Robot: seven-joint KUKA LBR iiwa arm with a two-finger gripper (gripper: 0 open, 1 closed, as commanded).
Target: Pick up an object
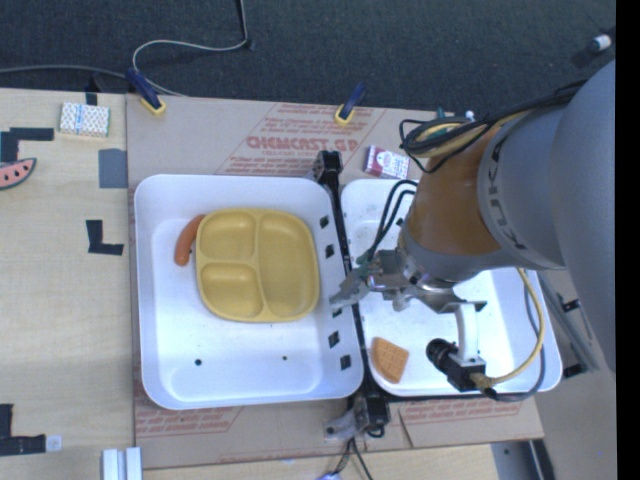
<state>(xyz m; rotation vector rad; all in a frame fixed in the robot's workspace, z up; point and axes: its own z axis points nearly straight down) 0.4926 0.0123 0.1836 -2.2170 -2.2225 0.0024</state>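
The gripper (362, 280) sits low at the left edge of the right bin (520, 373), hard against the divider (338, 268) — its finger spread cannot be judged from above, and nothing is visibly held. Risk: the nearest object, an orange cracker (390, 358), lies just below it, the yellow tray (256, 264) and sausage (185, 240) across the divider to its left — closing here would likely grab nothing or strike the bin wall.
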